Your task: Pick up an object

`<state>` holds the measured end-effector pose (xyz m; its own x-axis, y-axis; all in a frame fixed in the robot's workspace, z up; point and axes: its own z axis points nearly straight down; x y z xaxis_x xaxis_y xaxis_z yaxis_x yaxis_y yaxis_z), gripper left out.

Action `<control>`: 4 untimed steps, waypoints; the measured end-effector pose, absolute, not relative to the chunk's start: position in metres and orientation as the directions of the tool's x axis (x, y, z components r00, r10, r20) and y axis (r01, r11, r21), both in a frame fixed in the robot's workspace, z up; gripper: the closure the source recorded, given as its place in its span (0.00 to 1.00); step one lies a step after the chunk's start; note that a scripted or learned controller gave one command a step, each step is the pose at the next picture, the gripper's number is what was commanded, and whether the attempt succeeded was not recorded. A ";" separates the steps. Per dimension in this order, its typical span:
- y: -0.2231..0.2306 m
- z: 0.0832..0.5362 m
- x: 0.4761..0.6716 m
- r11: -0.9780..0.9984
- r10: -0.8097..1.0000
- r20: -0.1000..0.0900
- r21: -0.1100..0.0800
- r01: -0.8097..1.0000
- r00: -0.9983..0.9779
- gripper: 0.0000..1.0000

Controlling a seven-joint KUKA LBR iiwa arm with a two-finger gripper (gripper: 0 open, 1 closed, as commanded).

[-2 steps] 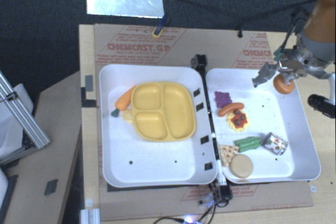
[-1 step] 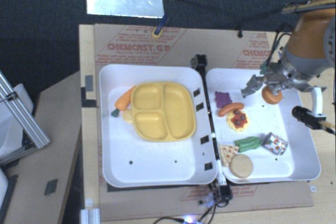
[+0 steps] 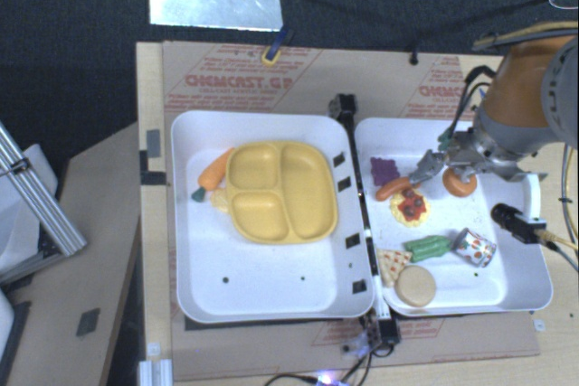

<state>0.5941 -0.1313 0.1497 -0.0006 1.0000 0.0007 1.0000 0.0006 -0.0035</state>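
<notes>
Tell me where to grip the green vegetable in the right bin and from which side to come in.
Grip the green vegetable across its narrow middle, coming straight down from above. It lies flat and long, running roughly left to right, so fingers closing across its short width should fit. Watch the can close to its right end and the cracker near its left end; the middle looks least crowded.

lab | robot arm (image 3: 529, 95) | white bins (image 3: 271, 303) | toy food
</notes>
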 end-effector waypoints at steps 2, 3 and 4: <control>-0.139 0.089 0.596 0.002 1.000 0.000 0.005 1.000 -0.002 0.00; -0.140 0.103 0.600 0.003 1.000 -0.004 0.019 1.000 -0.003 1.00; -0.145 0.167 0.600 0.003 1.000 -0.002 0.008 1.000 -0.003 1.00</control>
